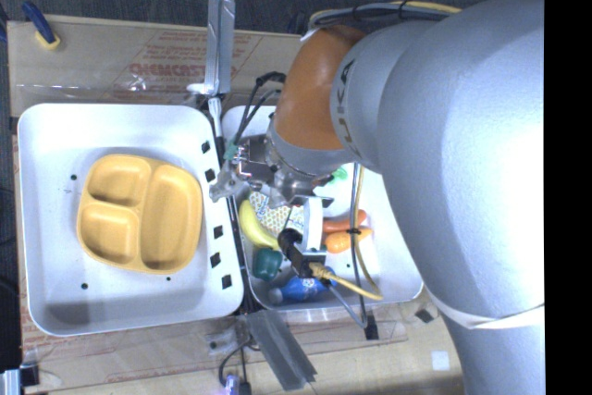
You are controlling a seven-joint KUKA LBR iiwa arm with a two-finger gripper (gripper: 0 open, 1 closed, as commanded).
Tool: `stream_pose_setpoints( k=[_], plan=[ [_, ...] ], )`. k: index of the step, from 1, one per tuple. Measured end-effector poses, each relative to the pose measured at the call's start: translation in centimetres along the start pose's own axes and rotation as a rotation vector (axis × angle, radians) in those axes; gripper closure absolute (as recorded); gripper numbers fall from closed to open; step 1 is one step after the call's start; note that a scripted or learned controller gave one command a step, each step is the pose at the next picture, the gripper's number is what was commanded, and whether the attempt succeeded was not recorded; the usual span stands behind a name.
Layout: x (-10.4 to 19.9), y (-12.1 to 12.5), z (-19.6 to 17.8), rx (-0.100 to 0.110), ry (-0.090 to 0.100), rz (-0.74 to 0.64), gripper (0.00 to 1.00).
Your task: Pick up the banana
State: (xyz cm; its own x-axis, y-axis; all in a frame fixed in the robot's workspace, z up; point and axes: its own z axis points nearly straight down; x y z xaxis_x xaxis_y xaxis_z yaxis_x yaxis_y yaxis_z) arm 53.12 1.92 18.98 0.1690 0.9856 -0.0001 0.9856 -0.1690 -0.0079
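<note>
Brown bench top carries two shallow white bins. The left bin (46,199) holds a smooth yellow three-compartment plastic tray (139,210). In the right bin (402,265), the curved yellow banana (254,228) lies by the left wall, just below the gripper (277,199). Whether the gripper is apart or together cannot be told. A rounded teal piece (267,264), a blue toy (301,290) and glossy orange pieces (347,240) crowd close.

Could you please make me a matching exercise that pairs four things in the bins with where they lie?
Things:
1. banana
2. yellow divided tray
3. blue object
4. orange object

Places:
A. left bin
B. right bin, by its near wall
C. right bin, along its left wall
D. right bin, farthest right of the four

Pairs: 1-C, 2-A, 3-B, 4-D
</note>
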Motion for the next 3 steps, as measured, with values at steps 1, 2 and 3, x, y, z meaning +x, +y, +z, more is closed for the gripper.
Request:
stream_pose_setpoints(
  k=[1,2,3],
  plan=[
    [2.7,-5.8,0.1,0.002,-0.002,-0.07,0.0],
    [0.7,3.4,0.1,0.001,-0.002,0.12,0.0],
    [7.4,-3.9,0.1,0.002,-0.002,0.136,0.0]
  ],
)
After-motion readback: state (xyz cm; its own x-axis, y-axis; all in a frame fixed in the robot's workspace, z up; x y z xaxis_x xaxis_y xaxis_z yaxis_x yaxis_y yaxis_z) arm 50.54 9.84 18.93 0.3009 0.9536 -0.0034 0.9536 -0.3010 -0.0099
